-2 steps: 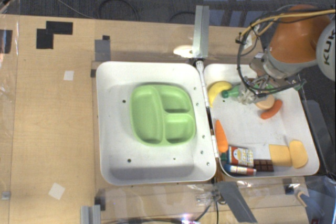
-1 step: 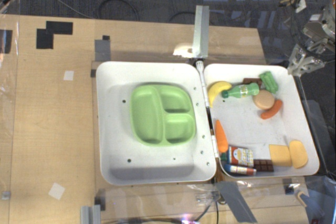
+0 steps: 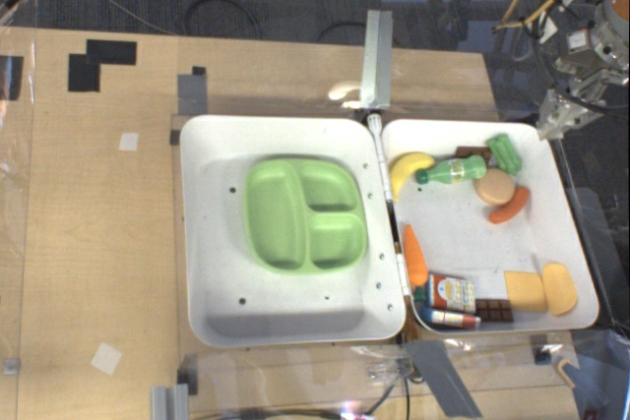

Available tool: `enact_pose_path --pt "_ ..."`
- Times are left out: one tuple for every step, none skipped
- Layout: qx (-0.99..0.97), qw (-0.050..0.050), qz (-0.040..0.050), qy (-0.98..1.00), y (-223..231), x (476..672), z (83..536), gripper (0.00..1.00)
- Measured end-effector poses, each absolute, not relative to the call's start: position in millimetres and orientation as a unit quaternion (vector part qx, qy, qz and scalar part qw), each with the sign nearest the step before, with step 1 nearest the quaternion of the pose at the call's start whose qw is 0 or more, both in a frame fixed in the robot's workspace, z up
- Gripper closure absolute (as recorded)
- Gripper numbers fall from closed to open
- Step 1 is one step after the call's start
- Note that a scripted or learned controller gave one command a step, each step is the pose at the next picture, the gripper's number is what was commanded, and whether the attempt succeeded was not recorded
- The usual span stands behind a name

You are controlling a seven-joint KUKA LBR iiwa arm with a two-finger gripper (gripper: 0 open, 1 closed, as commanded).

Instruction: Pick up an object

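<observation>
The gripper (image 3: 563,113) is seen hanging above the far right corner of the right bin (image 3: 581,241), well apart from the objects, and whether it is released or clenched cannot be told. Candidates for picking are crowded at the bin's far side, where a green bottle (image 3: 451,173) lies touching a banana (image 3: 407,170) (a carrot (image 3: 415,256) lies alone along the divider). A failed grasp is judged likely if the descent is made into that cluster, since neighbours could be nudged or two things pinched together
</observation>
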State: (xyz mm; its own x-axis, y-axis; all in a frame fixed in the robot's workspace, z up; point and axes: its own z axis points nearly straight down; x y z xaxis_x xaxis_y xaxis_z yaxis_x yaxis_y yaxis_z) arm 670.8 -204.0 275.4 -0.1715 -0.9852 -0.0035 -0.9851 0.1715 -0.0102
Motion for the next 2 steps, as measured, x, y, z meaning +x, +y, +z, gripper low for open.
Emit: enact_pose_path --pt "-0.822 0.003 0.0006 0.569 -197.9 669.5 186.0 1.0" --pt "-0.847 0.004 -0.0063 0.532 -192.1 671.5 260.8 1.0"
